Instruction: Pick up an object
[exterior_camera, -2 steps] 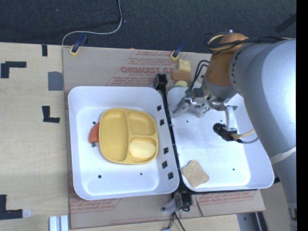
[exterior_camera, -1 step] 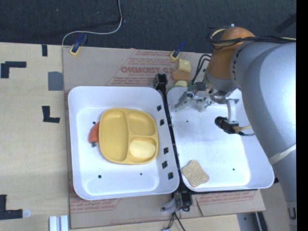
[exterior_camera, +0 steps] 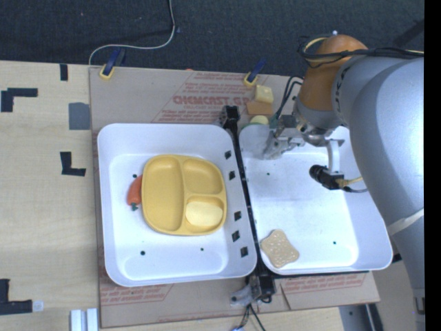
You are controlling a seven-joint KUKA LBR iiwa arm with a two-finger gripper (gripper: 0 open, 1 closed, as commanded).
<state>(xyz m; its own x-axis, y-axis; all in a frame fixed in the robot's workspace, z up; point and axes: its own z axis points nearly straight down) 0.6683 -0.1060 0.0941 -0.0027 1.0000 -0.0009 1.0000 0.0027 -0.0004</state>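
Your claw (exterior_camera: 275, 143) is down at the right bin's (exterior_camera: 372, 254) far-left corner, its opening impossible to judge from here, with a pale round piece (exterior_camera: 258, 121) just beyond that rim, so centre over it before you squeeze.

Bright, even overhead light, soft shadows, mild glare on the white bins (exterior_camera: 110, 205), slightly soft focus throughout
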